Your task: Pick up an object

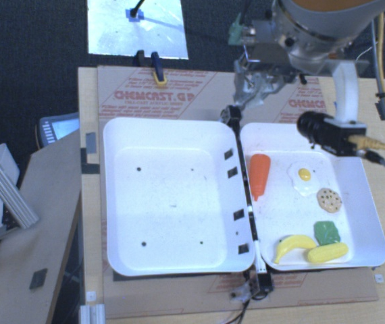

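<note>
The right bin (pixel 361 201) holds several toy foods: an orange carrot (pixel 259 174) by its left wall, a fried egg (pixel 303 177), a round cookie (pixel 328 199), a green piece (pixel 326 231), a yellow banana (pixel 292 246) and a second yellow piece (pixel 327 252) at the front. My gripper (pixel 253 92) hangs above the back edge of the bins, near the divider, well behind the carrot. Nothing shows in its grasp.
The left bin (pixel 165 194) sits beside the right one, joined by black clips (pixel 233 173). A black device (pixel 327 132) with cables juts over the right bin's back rim. A yellow clamp (pixel 159 73) stands behind the left bin.
</note>
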{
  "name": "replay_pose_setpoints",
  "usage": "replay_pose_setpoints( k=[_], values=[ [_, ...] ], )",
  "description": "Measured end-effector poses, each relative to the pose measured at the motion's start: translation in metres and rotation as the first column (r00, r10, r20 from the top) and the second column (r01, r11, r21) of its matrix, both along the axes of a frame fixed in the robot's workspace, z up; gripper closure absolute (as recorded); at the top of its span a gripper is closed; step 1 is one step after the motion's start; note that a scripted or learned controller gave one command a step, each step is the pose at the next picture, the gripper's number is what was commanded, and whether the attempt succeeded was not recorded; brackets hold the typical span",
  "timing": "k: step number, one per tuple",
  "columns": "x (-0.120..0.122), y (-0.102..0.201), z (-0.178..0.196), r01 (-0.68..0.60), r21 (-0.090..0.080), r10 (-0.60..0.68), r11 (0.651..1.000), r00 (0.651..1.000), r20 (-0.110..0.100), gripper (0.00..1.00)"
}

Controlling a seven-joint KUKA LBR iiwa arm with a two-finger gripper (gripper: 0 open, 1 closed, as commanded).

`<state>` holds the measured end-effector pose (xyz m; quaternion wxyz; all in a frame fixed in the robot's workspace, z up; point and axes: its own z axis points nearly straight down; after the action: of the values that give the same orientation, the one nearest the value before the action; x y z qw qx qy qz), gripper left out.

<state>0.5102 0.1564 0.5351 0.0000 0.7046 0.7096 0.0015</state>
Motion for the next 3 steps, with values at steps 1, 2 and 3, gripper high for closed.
replay_pose_setpoints(
  k=[1,2,3],
  values=[
    [0.029,-0.026,0.0,0.009,-0.003,-0.009,1.0,1.0,0.0,1.0],
    [0.042,-0.058,0.0,0.009,-0.003,-0.009,1.0,1.0,0.001,1.0],
    [0.047,-0.053,0.0,0.004,-0.002,-0.004,1.0,1.0,0.001,1.0]
  ],
)
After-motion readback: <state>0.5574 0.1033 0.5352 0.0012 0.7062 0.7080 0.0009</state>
